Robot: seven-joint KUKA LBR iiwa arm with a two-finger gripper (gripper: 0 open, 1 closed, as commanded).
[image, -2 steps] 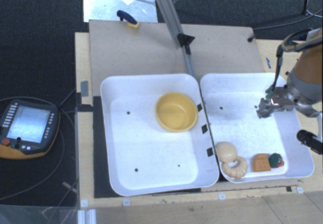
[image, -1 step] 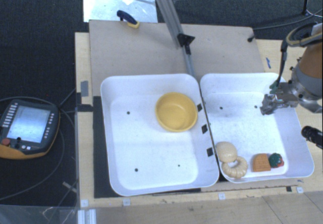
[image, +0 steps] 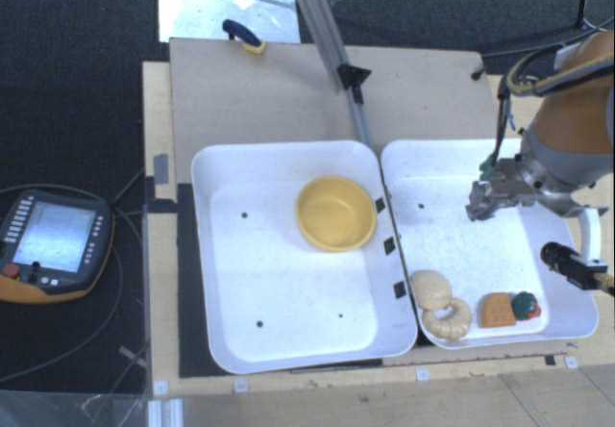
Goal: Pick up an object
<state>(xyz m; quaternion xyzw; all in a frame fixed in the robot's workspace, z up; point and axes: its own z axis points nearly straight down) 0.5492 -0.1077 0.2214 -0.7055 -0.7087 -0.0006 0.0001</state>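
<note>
Premises: a robotics lab or test cell. Evidence follows. An industrial arm [image: 567, 117], grey with an orange band, reaches over a counter [image: 288, 98] topped with plain board. Two shallow white bins [image: 216, 252] sit side by side on it. A teach pendant [image: 53, 244] with a lit screen lies on dark carpet [image: 77, 50] to the left, its cable trailing across the floor. A slanted metal pole [image: 322, 21] rises from behind the counter. Cables [image: 538, 64] run along the arm.

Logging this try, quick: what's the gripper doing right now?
Gripper: over the right bin, nothing visible between its fingers; open or shut cannot be told.
</note>
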